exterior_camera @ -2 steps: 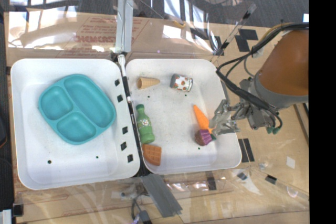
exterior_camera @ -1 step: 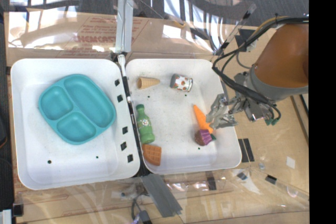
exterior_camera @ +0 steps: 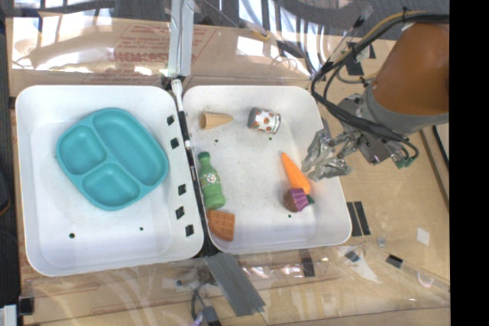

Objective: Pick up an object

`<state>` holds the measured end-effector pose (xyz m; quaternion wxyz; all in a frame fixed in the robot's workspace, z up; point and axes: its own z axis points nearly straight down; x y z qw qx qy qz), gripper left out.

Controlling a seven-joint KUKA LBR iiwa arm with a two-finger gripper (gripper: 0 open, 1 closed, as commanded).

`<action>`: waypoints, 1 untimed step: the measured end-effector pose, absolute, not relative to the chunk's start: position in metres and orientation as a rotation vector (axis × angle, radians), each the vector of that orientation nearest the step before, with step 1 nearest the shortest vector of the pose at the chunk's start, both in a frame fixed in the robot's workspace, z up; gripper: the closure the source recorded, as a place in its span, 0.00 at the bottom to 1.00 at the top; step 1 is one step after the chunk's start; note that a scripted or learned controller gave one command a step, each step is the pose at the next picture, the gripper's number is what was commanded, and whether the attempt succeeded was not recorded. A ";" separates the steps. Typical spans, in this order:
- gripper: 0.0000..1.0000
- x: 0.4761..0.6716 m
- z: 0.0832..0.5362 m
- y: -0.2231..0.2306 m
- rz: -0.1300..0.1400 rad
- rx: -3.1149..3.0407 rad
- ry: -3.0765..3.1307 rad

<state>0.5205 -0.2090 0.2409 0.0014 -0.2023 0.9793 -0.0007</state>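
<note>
So the gripper (exterior_camera: 322, 161) sat over the right edge of the right bin (exterior_camera: 252, 237), right of centre in the frame, with the arm (exterior_camera: 412, 72) coming in from the right side. Honestly I couldn't tell from this angle whether the jaws were wide or narrow; it was a tangle of metal and cable there, and nothing was visibly held between them.

The closest thing to it was the carrot (exterior_camera: 294, 172), lying just to the left of and slightly below the gripper, near enough that the two looked almost touching in the picture. Its long axis ran diagonally, thin end toward the upper left, fat end toward the lower right, where it met the little purple thing (exterior_camera: 296, 199).

My guess is that the diagonal was what the grab depended on: the jaws would need to close across the carrot, not along it, and only a small shift left and down would be called for.

Everything else was farther off: the cup (exterior_camera: 264, 120) up top, the cone (exterior_camera: 215, 120) left of it, the green bottle (exterior_camera: 210, 180) and waffle (exterior_camera: 221, 225) by the divider. The teal plate (exterior_camera: 111, 157) sat in the left bin (exterior_camera: 46, 240).
</note>
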 end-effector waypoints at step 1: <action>1.00 0.533 0.240 -0.209 -0.003 -1.037 2.962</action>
